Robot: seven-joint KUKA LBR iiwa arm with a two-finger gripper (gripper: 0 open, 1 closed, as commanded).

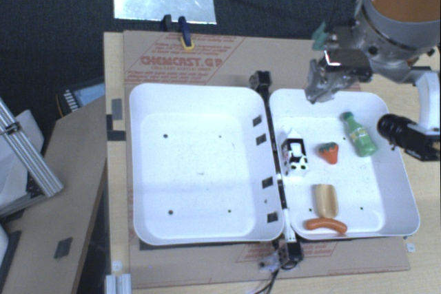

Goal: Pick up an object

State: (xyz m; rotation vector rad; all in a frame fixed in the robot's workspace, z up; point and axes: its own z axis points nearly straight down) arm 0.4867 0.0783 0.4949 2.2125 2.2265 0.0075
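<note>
Currently, stock in the right bin (396,213), right half of the frame, as I read it from my remote station:

1. Green bottle (358,134), upper right of the bin, lying on its side. Looks like a small, light, hard plastic toy; round and probably slippery, so it may roll. I judge the best hold is across the body, jaws set square to its long axis.
2. Orange carrot-like piece (330,152), centre of the bin, just left of the bottle and apart from it. Small and tapered; take it at the thick end.
3. Black-and-white cow toy (296,155), near the bin's left wall. Irregular shape, likely rigid; grip across the flanks.
4. Bread roll (326,200), lower centre. Broad, possibly soft foam; a wide opening is needed.
5. Red sausage (326,224), just below the roll, nearly touching it. Thin and curved; crowded by the roll, so the poorest candidate.

Left bin (138,148): white, shallow, centre left of the frame.

Gripper (321,91): hangs above the right bin's upper left rim, well apart from every item. I cannot tell whether the jaws are open or closed; nothing is visibly held.
</note>
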